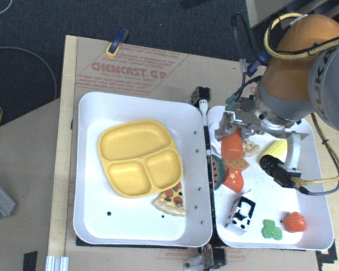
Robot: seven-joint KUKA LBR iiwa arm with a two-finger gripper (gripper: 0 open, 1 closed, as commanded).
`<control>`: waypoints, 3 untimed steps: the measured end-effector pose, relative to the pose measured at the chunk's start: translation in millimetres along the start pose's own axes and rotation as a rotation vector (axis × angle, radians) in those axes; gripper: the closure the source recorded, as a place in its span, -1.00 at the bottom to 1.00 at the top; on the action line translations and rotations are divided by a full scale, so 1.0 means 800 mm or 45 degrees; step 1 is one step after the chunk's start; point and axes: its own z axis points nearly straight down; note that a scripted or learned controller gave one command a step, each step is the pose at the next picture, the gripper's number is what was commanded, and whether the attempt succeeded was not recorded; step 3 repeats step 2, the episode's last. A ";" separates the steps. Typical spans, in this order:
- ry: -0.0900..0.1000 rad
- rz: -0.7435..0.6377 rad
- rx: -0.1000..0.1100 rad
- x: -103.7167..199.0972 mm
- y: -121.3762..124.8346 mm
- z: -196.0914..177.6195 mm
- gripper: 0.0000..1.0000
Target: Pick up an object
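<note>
Arm reaches into the right bin [320,235], gripper [234,136] low near that bin's far left corner. An orange-red toy [232,147] sits right under the gripper; whether it is between the fingers, cannot tell, and finger spread is hidden by the wrist. Corn cob [275,148] lies just beside it. Cow toy [241,214], green piece [271,229] and tomato [294,222] along the near edge. Left bin [87,152]: yellow divided plate [140,157], pizza slice [172,200] touching the plate's near edge.
</note>
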 end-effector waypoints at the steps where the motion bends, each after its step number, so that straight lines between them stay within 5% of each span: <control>1: 0.000 0.000 0.002 0.067 0.016 0.013 1.00; 2: 0.001 0.000 0.002 0.129 0.012 0.007 1.00; 3: 0.001 0.000 0.002 0.129 0.012 0.007 1.00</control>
